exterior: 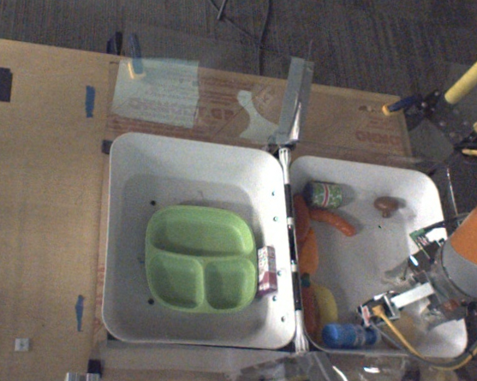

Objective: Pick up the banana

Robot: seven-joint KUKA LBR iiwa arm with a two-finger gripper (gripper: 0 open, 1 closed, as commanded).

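Glossy green three-compartment plastic tray (201, 258) in left white shallow bin (123, 214) | small dark maroon carton (266, 271) leaning at tray's right edge | smooth yellow curved banana (325, 304) near front-left of right white bin (412, 185), beside orange carrot-like piece (309, 250), above blue bottle (343, 334) | metal two-finger gripper (376, 312) just right of banana; grip state impossible to tell.

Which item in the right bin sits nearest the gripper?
The blue bottle, lying at the bin's front edge just left of the gripper. The banana is a bit further left; the green can is at the back.
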